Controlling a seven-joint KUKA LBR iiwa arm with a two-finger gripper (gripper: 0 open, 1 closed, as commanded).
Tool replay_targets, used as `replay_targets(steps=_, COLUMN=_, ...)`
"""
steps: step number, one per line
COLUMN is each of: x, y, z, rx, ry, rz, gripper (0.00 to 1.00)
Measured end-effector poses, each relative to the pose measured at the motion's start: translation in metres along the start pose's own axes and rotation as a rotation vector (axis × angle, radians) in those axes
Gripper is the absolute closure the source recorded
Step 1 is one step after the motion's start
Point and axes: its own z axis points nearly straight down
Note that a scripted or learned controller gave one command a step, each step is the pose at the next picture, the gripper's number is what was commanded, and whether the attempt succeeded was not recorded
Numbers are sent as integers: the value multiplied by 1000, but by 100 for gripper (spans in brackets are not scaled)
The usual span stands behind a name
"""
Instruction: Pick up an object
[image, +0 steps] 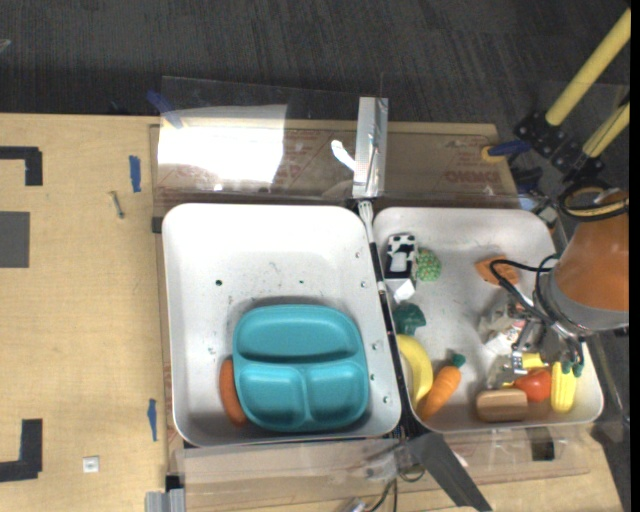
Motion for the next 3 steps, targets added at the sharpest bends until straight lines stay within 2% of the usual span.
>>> replay_targets(steps=1, x=25, y=24, z=1, rx=0, ry=8, rz=-15, gripper=0)
replay_targets(steps=2, x=-44, y=10, z=4, rx=3, ry=15, rz=142, gripper=0)
replay_targets(steps=3, x=4, y=-1, z=1, rx=2, ry=9, rz=305, gripper=0)
